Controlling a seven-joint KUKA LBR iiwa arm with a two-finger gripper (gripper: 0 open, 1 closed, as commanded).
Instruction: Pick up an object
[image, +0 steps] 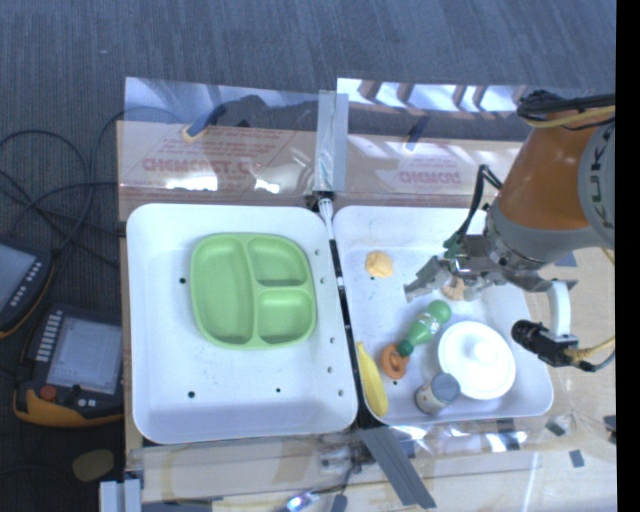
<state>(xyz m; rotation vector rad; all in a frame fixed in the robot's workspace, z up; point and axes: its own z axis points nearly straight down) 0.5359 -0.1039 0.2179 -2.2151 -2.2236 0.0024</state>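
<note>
Just inside the right bin (352, 232), the end effector (447, 280) hangs over a small tan object (457, 290). Its fingers look spread, pinching nothing. Nearby lies a green bottle (426, 327).

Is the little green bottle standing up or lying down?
Lying down. The green bottle rests on its side on the floor of the right bin, slanting from the orange ring up toward the gripper.

One fixed camera hangs above the bench (590, 300), looking down at a slant. It stands far enough back to take in both white bins (160, 330) and the floor (60, 100) beyond the bench.
</note>
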